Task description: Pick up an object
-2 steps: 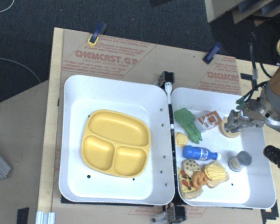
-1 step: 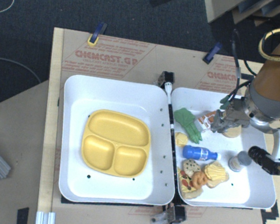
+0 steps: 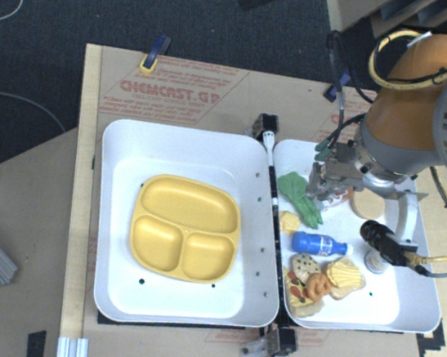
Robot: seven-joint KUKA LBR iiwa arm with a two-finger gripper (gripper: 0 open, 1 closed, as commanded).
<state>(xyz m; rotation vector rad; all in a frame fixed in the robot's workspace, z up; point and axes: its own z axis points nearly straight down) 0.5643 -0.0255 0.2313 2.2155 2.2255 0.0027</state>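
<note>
Objects for picking lie crowded in the right bin (image 3: 423, 313), which serves here as the landmark. Along that bin's left wall, from far to near, sit a green leafy toy (image 3: 301, 196), a small pale yellow piece (image 3: 288, 221), a blue bottle (image 3: 318, 245) lying on its side, and a heap of toy food (image 3: 320, 284) in the near left corner, its pieces touching one another. A round tan item (image 3: 363, 205) rests toward the bin's far middle, partly hidden by the arm.

Over the far left part of the right bin hangs the gripper (image 3: 323, 189), low above the green leafy toy and close to the bin's left wall. Whether its pincer is apart or together cannot be told, since the wrist and cabling cover it from above. Nothing can be seen clamped in it. A black cylindrical part (image 3: 384, 242) of the tool juts out over the bin's middle, toward its right side.

Open floor in the right bin shows mainly along its near right portion, beyond the toy food heap. To the left of the right bin, touching it along a black seam, stands the left bin (image 3: 113, 199). A yellow divided tray (image 3: 186, 228) sits in its middle, with bare white floor all round between tray and walls.
</note>
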